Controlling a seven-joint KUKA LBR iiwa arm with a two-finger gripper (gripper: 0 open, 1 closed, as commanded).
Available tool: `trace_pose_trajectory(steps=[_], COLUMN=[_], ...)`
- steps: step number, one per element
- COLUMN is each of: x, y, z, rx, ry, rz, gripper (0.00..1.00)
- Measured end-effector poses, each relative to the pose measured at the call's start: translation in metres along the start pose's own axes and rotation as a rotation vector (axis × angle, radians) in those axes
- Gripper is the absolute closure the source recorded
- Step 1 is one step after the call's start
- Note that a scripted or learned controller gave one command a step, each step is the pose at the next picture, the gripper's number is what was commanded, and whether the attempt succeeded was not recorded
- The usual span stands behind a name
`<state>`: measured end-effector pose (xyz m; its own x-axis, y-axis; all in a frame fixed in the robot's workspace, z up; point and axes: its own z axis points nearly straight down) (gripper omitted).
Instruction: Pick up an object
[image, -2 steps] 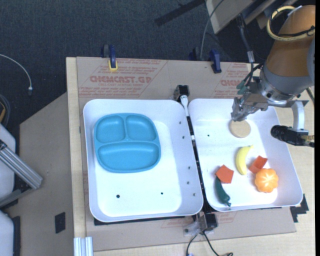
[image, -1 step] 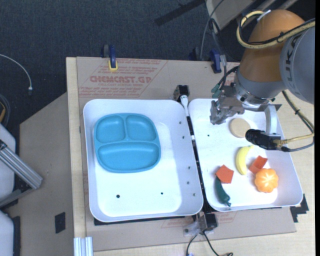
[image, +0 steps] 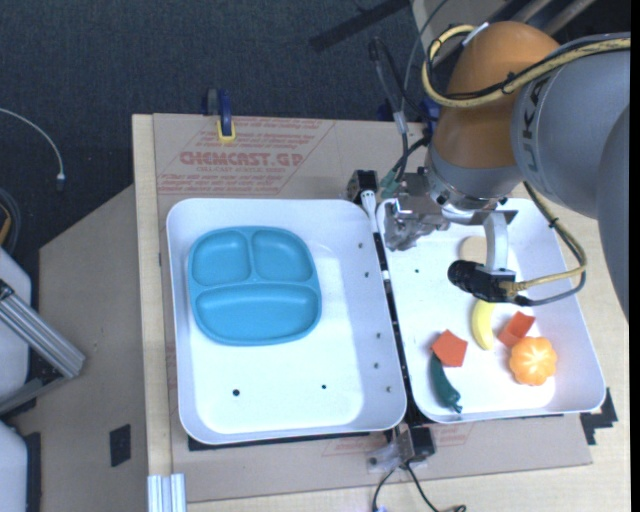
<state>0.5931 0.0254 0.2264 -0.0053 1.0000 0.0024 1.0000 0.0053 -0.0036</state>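
The right bin (image: 570, 400) holds a yellow banana (image: 483, 323), an orange fruit (image: 532, 361), two red blocks (image: 450, 349) (image: 517, 327) and a dark green vegetable (image: 445, 385), all in its near half. My gripper (image: 404, 226) hangs over the far left corner of that bin, close to the divider between the bins. It is well apart from the fruit cluster. A pale yellow piece (image: 470, 247) lies just right of the gripper, partly hidden by the arm. Nothing is seen in the gripper's grasp.
A blue divided plate (image: 255, 285) lies in the far half of the left bin (image: 290, 400). A black fitting with cable (image: 482, 279) hangs from the arm over the right bin's middle. The big grey and orange arm covers the right bin's far side.
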Motion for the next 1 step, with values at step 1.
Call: trace_pose_trajectory(steps=[1], x=[0.0644], y=[-0.0065], z=[0.0024], rx=[-0.001], ry=[0.0], rz=[-0.001], gripper=[1.0])
